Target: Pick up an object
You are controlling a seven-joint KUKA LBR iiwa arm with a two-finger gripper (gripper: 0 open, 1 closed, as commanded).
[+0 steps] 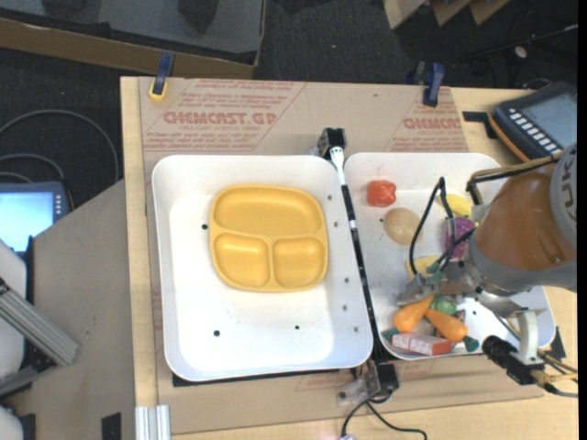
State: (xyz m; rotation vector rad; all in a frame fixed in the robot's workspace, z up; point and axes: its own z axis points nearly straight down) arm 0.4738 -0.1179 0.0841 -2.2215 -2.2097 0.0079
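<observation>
I see two white bins side by side on the bench. The left bin [183, 273] holds one yellow divided plate [270, 237], three compartments, nothing in them, well apart from the gripper. The right bin [367, 177] holds the toy food. The arm [518, 232] hangs low over it, and the gripper [438, 291] sits down among the pile; I cannot tell its state, as the wrist hides it. Just beside it, toward the bin's near edge, lie two orange carrots [415, 313], stubby and tapered, touching each other. Beyond the gripper, toward the far wall, I count one red piece [382, 192] and one beige egg-shaped piece [400, 225]. A yellow piece [459, 205] shows near the arm. Other small bits by the carrots are too cluttered to name.
</observation>
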